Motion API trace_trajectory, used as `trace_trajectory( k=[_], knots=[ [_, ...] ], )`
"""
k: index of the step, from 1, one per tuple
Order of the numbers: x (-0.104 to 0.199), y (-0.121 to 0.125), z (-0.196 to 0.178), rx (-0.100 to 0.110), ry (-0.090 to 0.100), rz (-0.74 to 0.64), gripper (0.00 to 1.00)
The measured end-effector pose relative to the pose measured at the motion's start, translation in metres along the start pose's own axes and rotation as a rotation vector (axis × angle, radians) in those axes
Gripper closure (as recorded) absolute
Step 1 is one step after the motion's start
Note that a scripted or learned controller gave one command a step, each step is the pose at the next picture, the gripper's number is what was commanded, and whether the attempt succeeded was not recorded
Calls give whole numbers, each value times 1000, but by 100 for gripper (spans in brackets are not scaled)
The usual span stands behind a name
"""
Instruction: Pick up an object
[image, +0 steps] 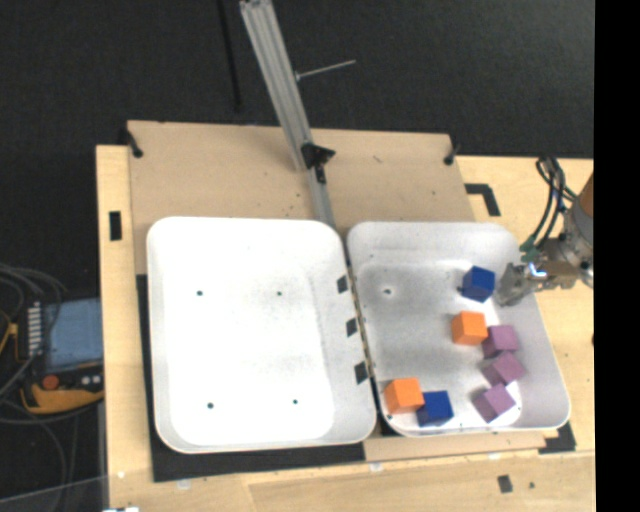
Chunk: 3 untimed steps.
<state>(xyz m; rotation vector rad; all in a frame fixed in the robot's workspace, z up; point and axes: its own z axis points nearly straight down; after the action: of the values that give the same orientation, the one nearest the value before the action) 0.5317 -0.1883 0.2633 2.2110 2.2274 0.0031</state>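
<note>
The right bin (420, 260) holds several small blocks. A blue block (479, 283) lies near its right side, with an orange block (468, 327) below it. Three purple blocks (501, 339), (503, 368), (494, 402) run down the right wall. At the front sit an orange block (404, 394) and a blue block (435, 408) side by side. My gripper (516, 283) hangs at the bin's right edge, just right of the upper blue block. Nothing is visibly held by it.
The left bin (245, 330) lies beside the right one. A slanted metal pole (285, 95) rises behind the bins. Cables and a blue box (70, 335) sit off the bench to the left.
</note>
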Motion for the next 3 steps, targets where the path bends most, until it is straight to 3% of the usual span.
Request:
trace_trajectory(
  k=[3],
  knots=[
    [138, 68, -6, 0, 0, 0, 100]
  ],
)
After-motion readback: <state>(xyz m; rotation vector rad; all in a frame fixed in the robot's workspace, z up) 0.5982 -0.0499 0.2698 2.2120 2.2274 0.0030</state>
